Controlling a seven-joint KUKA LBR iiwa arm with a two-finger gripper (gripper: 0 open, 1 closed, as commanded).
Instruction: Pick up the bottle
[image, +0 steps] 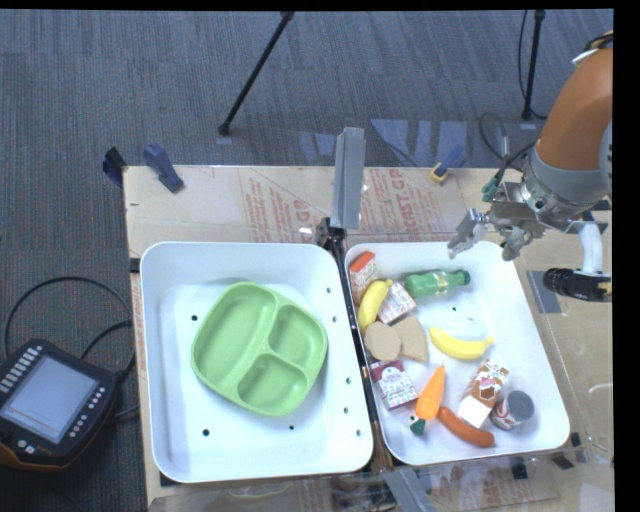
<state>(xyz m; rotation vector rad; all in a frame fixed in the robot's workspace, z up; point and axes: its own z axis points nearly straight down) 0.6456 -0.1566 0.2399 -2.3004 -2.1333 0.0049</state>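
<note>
You'll find the green bottle (436, 283) lying on its side near the far edge of the right bin (535, 335). Your end effector (492, 238) hovers over that bin's far right corner, fingers spread wide, holding nothing.

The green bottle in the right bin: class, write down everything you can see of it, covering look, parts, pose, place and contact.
The green bottle looks like glossy plastic, with a green body, a pale label band and a dark cap at its right end. It lies on its side, near the back of the right bin, running left to right. Its left end touches or nearly touches a small carton. The gripper hangs above and to its right, apart from it.
</note>
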